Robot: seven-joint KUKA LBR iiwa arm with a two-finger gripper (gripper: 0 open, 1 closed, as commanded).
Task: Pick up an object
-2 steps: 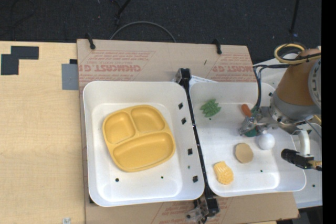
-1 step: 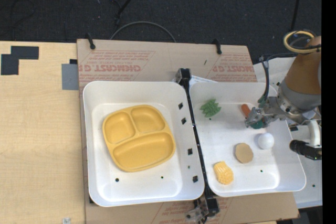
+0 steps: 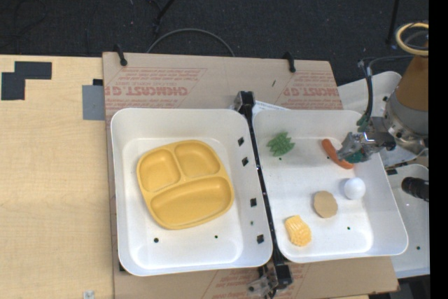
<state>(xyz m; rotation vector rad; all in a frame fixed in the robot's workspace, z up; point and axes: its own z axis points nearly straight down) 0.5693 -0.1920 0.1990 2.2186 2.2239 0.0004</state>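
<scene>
fingers: over the right bin's far right edge, grip state can't be told | gripper | target: orange-red sausage touching fingertips on the bin-centre side, long axis diagonal, judged nearest pick

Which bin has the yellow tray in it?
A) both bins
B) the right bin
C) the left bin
C: the yellow tray lies in the left bin, while the right bin holds the small things: corn, a white ball and a green piece.
</scene>
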